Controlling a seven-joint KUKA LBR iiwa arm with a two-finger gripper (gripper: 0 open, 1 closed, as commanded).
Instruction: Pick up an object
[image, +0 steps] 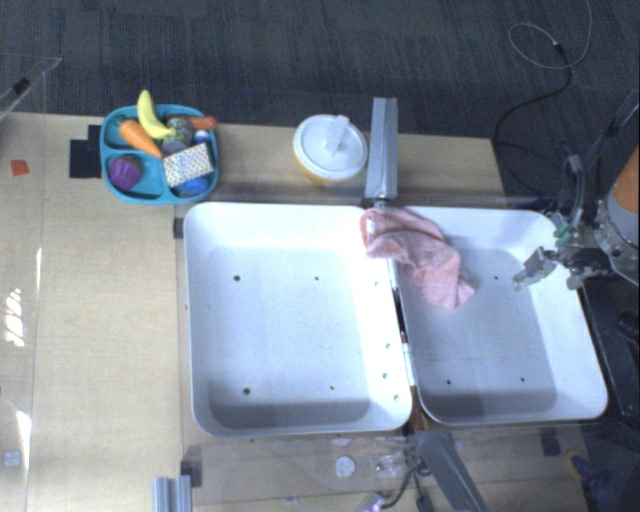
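A crumpled pink cloth (425, 255) lies in the back left corner of the right bin (500, 385), with one end draped over the divider toward the left bin (290, 330). My gripper (550, 274) hovers over the right bin's right edge, well to the right of the cloth and apart from it. Its two fingers stand apart, open, with nothing between them. The grey arm with its orange band comes in from the right edge of the view.
Behind the bins on the wooden bench stand a blue tray (150, 197) of toy food, a white lidded cup (330, 148) and a grey metal post (382, 150). Black cables hang near the arm at the right.
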